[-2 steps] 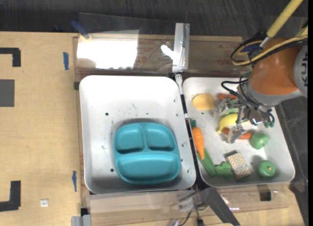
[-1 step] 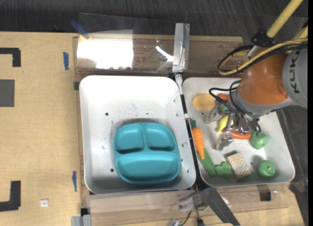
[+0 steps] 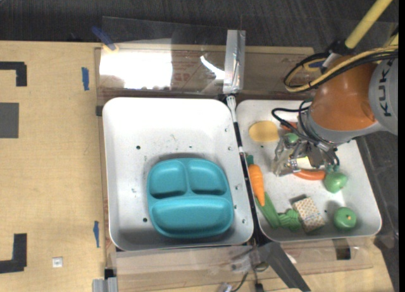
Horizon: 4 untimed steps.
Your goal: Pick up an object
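Orange plastic toy sausage (image 3: pixel 311 174) just under end effector (image 3: pixel 292 160): light, smooth, slippery; grab middle. End effector grip: cannot tell.

Two white bins (image 3: pixel 120 158) (image 3: pixel 370 215); one teal tray (image 3: pixel 188 197); one carrot (image 3: pixel 256 183); two green fruits (image 3: pixel 345 219) (image 3: pixel 335 181).

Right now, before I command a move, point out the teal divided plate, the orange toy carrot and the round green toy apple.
teal divided plate (image 3: pixel 188 197), camera view, on its large front compartment.
orange toy carrot (image 3: pixel 256 182), camera view, mid-body.
round green toy apple (image 3: pixel 345 219), camera view, centre of its top.
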Tool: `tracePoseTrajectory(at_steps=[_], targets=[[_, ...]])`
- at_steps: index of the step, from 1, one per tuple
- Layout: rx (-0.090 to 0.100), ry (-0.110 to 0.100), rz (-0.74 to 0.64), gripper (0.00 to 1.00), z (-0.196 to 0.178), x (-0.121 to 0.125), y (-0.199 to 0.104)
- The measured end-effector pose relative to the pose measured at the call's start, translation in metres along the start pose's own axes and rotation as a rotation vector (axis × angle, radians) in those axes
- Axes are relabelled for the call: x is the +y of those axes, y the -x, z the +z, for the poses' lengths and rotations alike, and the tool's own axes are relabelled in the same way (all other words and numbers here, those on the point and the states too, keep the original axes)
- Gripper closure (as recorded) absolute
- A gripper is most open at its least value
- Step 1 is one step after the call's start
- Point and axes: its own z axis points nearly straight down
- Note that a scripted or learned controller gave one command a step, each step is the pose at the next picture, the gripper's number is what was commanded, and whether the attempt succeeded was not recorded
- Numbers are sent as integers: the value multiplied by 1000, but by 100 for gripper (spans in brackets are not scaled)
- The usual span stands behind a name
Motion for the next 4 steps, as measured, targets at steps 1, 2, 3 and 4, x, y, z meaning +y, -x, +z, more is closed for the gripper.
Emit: tracePoseTrajectory(at_steps=[1,2,3,4], targets=[[9,5,-231,100,-131,6,62],[5,6,-230,100,-139,7,63],[13,7,-317,100,-167,21,100],[12,7,-334,100,-192,25,101]])
